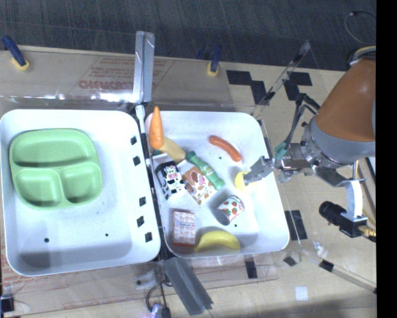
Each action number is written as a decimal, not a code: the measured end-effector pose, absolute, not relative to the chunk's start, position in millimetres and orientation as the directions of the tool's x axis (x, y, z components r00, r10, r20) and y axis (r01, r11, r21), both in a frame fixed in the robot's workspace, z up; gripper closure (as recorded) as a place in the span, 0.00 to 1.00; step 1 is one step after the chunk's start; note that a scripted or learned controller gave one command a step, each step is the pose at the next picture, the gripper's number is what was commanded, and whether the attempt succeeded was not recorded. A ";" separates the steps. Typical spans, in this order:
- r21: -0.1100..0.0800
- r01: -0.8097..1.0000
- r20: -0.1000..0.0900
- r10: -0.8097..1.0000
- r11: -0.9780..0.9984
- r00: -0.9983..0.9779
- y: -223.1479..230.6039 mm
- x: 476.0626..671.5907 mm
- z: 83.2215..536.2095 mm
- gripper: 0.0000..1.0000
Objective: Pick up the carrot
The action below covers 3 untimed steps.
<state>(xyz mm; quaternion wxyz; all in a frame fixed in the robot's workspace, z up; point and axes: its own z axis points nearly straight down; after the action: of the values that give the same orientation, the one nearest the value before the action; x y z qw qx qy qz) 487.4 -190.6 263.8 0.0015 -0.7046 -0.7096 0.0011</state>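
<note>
- Camera view, overall layout: two shallow white bins sit side by side on the bench, a left bin [26, 257] and a right bin [278, 234].
- Left bin contents: a green divided tray [56, 166] lies in the far-left part of the bin.
- Task object: the carrot [156, 127] lies in the right bin at its far-left corner, close against the wall shared with the left bin, with its narrow tip pointing toward the far rim.
- Adjacent item: a pale tan object [172, 151] touches the near end of the carrot.
- Other right-bin contents: a sausage [225, 148] lies near the bin centre; a green bottle [205, 168], a cow-patterned carton [170, 179] and a printed box [197, 185] cluster just beside one another; a small printed cup [230, 208], a wafer pack [183, 224] and a banana [217, 241] lie toward the near rim.
- Arm: the grey arm with its orange band [349, 105] enters from the right.
- Gripper [256, 171]: positioned at the right side of the right bin, just beside a small yellow item [240, 180] and well apart from the carrot.
- Gripper state: the degree of opening cannot be determined, and no object can be confirmed as grasped.
</note>
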 end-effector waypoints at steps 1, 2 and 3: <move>0.014 1.000 -0.003 1.000 0.016 -0.016 -177.2 553.1 119.3 0.00; -0.002 1.000 0.001 1.000 -0.022 0.022 -207.9 596.1 91.8 0.00; -0.003 1.000 0.002 1.000 -0.015 0.015 -206.2 597.1 102.1 1.00</move>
<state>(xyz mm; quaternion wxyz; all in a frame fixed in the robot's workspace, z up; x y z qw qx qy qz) 597.1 -206.2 102.1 0.0016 -0.7123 -0.7019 0.0004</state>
